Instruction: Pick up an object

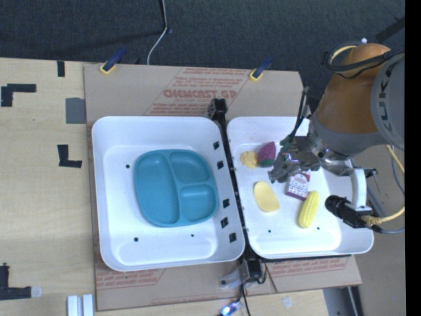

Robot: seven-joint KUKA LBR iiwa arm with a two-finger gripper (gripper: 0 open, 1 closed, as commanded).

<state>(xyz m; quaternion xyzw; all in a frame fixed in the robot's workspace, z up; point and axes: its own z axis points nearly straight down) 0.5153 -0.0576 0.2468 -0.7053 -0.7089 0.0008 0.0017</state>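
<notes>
In the right bin (329,245) lie a small yellow piece (248,158), a purple-magenta object (266,151), a pale yellow oval (266,197), a small red and white carton (297,185) and a yellow corn cob (308,209). My gripper (283,168) hangs low over this bin, between the purple object and the carton, just above the pale oval. Its dark body hides the fingers from the camera. I see nothing lifted off the bin floor.
The left bin (118,150) holds a teal divided plate (175,186). A black divider with clips (227,176) runs between the bins. The grey and orange arm (352,104) covers the right bin's far right corner. Cardboard (191,91) lies under both bins.
</notes>
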